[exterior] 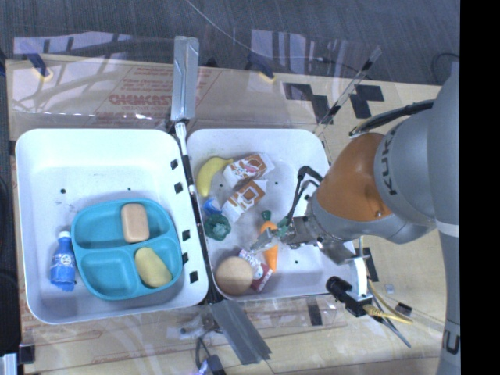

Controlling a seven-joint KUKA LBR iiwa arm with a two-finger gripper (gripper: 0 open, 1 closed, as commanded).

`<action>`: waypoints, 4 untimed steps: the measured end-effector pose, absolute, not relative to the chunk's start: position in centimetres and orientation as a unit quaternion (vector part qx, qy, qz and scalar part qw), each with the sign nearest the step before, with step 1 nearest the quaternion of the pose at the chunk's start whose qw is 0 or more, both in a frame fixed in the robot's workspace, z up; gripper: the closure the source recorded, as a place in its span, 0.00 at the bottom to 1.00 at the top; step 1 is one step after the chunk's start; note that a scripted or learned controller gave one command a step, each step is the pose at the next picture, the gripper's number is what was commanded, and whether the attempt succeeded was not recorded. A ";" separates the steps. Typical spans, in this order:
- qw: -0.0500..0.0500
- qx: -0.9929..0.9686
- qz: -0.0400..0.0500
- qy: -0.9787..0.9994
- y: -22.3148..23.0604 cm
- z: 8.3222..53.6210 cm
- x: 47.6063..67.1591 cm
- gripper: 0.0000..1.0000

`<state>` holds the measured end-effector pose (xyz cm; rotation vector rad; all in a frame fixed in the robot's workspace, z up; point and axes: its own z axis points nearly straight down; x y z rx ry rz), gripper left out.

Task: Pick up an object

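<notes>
The right bin (312, 151) holds a yellow banana (208, 173), two brown-and-white snack packets (245, 180), a green item (217, 226), a small blue item (211, 206), an orange carrot-like piece (270, 254), a red-and-white wrapper (256, 264) and a round tan ball (233, 275). My gripper (280, 231) is low in this bin, reaching in from the right. Its tip sits right at a small orange and green item (267, 225), just above the carrot-like piece. The grey wrist and orange band (355, 186) cover the bin's right part.
The left bin (47, 155) carries a blue divided tray (98, 268) with a tan block (135, 222) and a yellow oval (153, 266) in it. A small blue bottle (63, 262) lies beside the tray. A metal divider (184, 76) stands between the bins.
</notes>
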<state>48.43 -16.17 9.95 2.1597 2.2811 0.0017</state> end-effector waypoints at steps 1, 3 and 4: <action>0.001 0.724 0.001 0.689 -15.0 18.0 49.2 0.00; -0.002 0.785 -0.001 0.619 -14.9 10.1 51.1 1.00; 0.000 0.792 0.004 0.611 -4.8 24.2 47.9 1.00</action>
